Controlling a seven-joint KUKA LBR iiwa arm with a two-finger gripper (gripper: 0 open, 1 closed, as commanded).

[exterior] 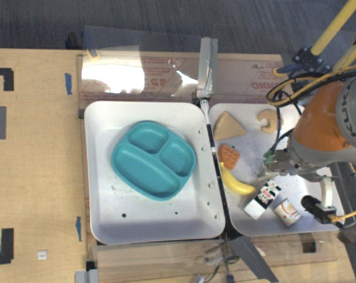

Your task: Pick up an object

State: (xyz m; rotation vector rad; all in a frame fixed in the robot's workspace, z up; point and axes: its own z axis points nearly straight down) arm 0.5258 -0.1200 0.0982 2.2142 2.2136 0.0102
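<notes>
The right bin (248, 220) holds several small objects. A tan wedge (228, 125) lies at its far left, with an orange waffle-like piece (229, 156) below it. A yellow banana (236, 184) rests along the left wall. A black-and-white carton (263, 198) and a small white cup (287, 211) lie near the front. A pale curved wooden piece (266, 118) sits at the back. My gripper (273, 163) hangs over the middle of this bin, just above the carton and right of the banana. The arm's grey wrist and orange band (320, 128) cover the bin's right part.
The left bin (101, 205) holds a teal divided plate (154, 160). A metal divider (213, 158) separates the two bins. Cables and a yellow pole (337, 19) are at the upper right. A clear plastic sheet (142, 63) stands behind the bins.
</notes>
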